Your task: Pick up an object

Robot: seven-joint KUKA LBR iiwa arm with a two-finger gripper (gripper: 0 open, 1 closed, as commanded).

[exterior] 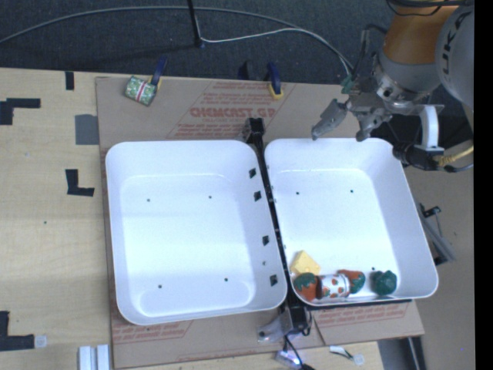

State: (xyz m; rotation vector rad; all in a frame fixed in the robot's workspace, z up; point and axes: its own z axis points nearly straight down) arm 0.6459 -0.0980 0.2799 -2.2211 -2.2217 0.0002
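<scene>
End effector (343, 126) spread, holding nothing, above right bin's (400, 168) far rim. Toys (339, 282) crowd the near wall; a descent there likely clips the wall or pinches two together.

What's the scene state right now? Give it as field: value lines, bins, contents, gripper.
left bin: white, shallow
right bin: white, objects bunched at its near edge
objects: yellow block, red and white can, green ball, red-green piece
gripper: open, above the right bin's far rim, holding nothing
outside bins: small green patterned box on the bench, far left
</scene>
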